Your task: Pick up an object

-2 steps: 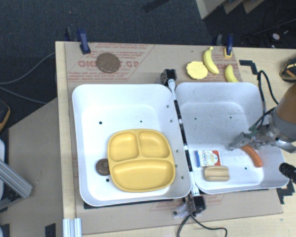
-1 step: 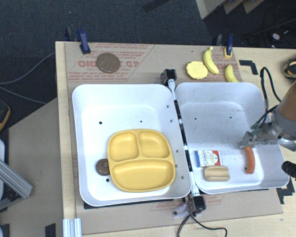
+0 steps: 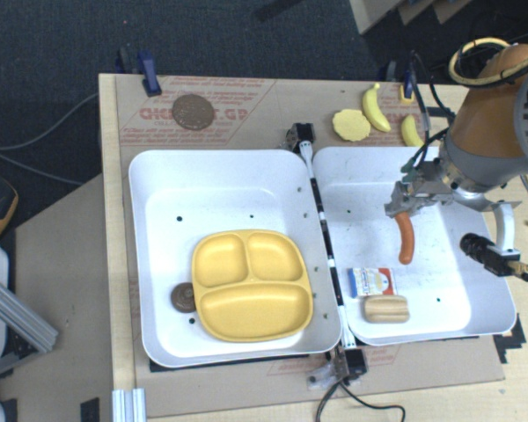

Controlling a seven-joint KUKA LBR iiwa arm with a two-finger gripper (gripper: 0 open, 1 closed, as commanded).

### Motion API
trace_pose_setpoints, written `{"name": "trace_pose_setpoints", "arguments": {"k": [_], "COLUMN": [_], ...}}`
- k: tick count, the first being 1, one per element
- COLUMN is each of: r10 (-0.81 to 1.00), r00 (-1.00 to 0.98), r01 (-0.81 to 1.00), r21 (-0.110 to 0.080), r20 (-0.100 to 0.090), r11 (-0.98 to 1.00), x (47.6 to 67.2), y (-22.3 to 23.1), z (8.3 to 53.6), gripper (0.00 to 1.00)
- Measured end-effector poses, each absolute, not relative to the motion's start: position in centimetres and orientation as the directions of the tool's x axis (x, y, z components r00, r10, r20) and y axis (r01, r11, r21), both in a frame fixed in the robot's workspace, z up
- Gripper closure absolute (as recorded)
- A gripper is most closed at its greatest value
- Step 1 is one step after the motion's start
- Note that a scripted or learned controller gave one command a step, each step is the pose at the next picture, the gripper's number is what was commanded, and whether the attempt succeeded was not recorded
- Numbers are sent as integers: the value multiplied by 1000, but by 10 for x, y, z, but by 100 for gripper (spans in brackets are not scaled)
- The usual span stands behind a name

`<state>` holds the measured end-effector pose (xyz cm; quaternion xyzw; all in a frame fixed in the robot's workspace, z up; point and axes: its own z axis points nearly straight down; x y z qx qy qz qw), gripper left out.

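My gripper (image 3: 408,202) hangs over the upper middle of the right bin (image 3: 475,319). Directly below it is an orange-red sausage (image 3: 406,238), lengthwise, with its upper end right at the gripper's tip. From this angle I cannot make out whether the sausage is touched or gripped. Lower in the same bin lie a small white, blue and red packet (image 3: 370,280) and a tan bread-like block (image 3: 385,309).
The left bin (image 3: 158,192) holds a yellow divided plate (image 3: 251,284) and a brown cookie (image 3: 183,298). On the board behind the bins lie a brown disc (image 3: 193,111), a yellow slice (image 3: 351,125) and two toy bananas (image 3: 377,108), (image 3: 410,131).
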<state>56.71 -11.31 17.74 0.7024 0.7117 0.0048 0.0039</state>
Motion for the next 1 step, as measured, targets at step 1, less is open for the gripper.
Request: {"name": "trace_pose_setpoints", "arguments": {"k": [1], "r10": [1000], "r00": [-5], "r01": [1000], "r21": [6], "r20": [0], "r11": [5], "x": [553], "y": [-67], "z": [233], "gripper": [100]}}
